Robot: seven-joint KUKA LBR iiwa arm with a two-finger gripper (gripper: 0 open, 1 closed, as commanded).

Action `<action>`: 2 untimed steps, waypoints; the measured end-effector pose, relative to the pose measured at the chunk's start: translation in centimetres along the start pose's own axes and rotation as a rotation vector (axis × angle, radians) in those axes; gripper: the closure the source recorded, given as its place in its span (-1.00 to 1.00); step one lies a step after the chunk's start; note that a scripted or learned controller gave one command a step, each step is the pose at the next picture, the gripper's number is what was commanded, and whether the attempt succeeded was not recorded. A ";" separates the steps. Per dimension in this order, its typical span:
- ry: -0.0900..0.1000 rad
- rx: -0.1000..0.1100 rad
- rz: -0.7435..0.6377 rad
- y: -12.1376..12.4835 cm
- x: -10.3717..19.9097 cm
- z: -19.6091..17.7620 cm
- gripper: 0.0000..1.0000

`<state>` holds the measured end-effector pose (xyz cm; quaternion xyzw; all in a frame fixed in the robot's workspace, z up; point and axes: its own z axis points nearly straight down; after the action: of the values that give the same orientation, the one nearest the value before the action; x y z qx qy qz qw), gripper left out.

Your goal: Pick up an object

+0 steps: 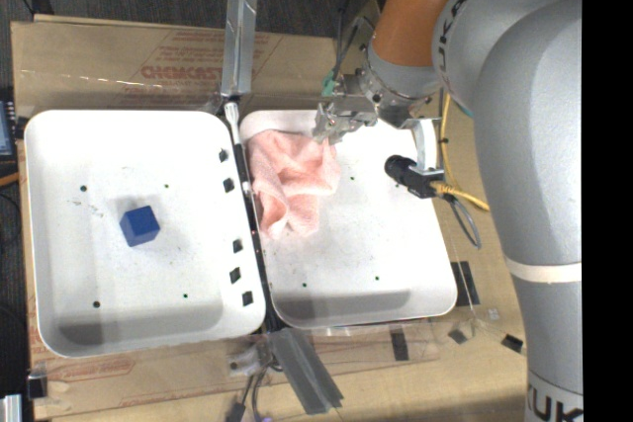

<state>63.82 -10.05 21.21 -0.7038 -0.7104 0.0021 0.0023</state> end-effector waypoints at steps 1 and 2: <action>-0.002 -0.013 -0.243 -0.2 -0.6 11.6 -1.00; -0.002 -0.013 -0.243 -0.2 -0.6 11.6 -1.00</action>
<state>63.57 -10.65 9.60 -0.6126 -0.7903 -0.0019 -0.0027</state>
